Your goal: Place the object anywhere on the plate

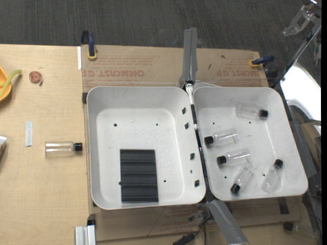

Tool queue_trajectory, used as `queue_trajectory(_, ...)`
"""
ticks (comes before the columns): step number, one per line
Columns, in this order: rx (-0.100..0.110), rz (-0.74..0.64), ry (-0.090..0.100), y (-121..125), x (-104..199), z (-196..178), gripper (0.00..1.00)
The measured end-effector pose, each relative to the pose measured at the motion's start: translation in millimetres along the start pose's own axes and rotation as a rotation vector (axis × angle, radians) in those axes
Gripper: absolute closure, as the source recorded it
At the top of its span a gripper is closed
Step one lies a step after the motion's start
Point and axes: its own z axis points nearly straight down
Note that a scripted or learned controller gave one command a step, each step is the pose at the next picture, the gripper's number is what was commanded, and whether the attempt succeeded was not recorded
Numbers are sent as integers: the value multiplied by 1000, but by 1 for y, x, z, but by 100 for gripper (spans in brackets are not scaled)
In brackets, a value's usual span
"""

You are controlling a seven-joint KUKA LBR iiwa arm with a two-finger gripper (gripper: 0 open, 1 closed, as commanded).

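Vials, five, clear plastic with black caps, lie loose in the right bin [278, 100]. The middle one [234, 157] looks the easiest pick: its long axis runs left-right, cap left, apart from its neighbours. The plate [138, 175], dark, ribbed and rectangular, sits flat at the near side of the left bin [102, 106], so you carry leftward over the shared rims. Pincer state: you cannot tell. A sixth vial [62, 147] lies on the wooden surface [46, 198], far left.

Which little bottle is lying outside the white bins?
The clear bottle with the black cap on the wooden bench, left of the left bin. The five other bottles all lie inside the right bin.
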Motion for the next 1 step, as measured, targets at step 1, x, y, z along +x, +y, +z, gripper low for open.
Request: queue_trajectory(1, 1, 220, 0, 1, -65, 0, 0)
